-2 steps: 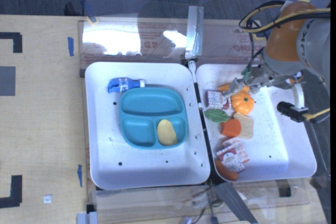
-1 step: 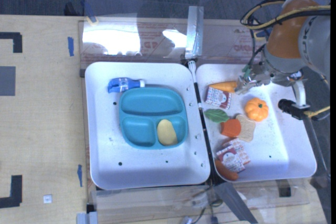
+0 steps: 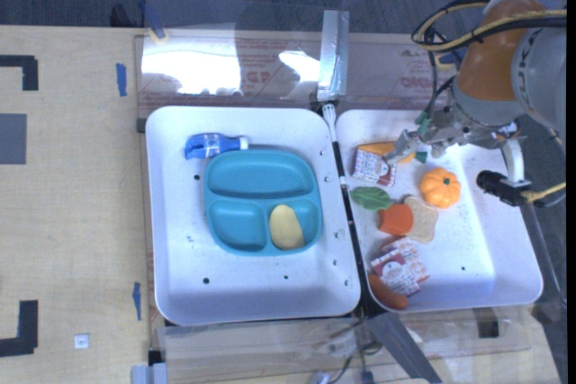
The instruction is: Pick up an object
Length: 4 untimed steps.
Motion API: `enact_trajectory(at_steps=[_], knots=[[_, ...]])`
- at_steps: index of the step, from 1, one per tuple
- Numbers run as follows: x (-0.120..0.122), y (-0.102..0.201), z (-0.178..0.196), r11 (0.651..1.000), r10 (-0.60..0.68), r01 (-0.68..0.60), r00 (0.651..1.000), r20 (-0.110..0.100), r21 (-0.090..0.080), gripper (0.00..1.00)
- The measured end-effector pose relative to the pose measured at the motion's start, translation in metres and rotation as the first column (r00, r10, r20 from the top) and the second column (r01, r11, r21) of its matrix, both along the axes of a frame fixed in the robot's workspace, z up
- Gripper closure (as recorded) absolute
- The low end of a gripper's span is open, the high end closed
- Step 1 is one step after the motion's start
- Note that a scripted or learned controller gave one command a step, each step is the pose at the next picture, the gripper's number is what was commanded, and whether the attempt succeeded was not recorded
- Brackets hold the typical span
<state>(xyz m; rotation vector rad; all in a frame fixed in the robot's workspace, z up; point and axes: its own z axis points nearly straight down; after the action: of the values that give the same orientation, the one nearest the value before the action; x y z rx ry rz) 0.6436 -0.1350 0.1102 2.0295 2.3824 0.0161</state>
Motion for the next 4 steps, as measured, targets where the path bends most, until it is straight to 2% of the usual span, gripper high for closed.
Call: enact_trajectory(at_steps=[1,2,3,4], knots=[[-0.048,-0.018,-0.023,0.999,0.043,-0.043,0.999,-0.013,-0.002,0.00],[-0.046,-0.019,-0.012,0.999,0.040,-0.040,0.999,-0.007,-0.003,1.00],[-0.134,-0.095,-0.023,0.993,0.119,-0.119,0.993,-0.013,-0.007,1.00],[-0.088,-0.065,-0.023,1.000,-0.007,0.007,1.000,-0.008,-0.004,1.00]])
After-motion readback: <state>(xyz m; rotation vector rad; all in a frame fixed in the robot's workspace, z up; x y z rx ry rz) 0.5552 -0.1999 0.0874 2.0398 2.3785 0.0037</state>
